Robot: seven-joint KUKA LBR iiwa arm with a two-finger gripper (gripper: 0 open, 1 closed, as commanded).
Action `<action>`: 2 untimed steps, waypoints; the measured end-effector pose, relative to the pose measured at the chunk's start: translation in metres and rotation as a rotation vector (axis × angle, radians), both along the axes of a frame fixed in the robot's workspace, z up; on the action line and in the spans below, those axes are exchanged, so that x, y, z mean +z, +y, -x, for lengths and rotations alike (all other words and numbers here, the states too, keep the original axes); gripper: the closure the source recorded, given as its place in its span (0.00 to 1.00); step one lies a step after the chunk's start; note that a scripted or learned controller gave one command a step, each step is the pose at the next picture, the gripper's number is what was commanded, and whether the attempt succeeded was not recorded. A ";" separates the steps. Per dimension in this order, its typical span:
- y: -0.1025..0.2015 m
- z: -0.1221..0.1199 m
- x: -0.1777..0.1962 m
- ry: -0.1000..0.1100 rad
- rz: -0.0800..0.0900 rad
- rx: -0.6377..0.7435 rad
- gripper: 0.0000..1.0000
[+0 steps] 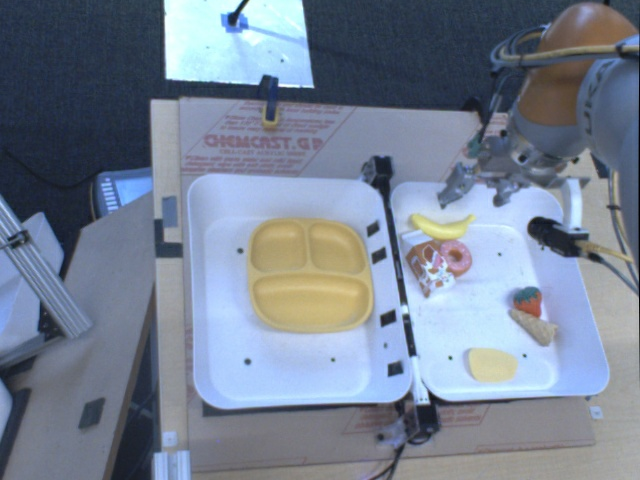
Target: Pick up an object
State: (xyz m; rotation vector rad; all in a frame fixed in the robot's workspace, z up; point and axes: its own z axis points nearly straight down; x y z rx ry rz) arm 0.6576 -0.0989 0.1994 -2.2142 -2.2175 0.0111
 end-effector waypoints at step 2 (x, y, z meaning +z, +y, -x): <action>-0.001 -0.003 -0.034 -0.009 0.001 0.000 0.00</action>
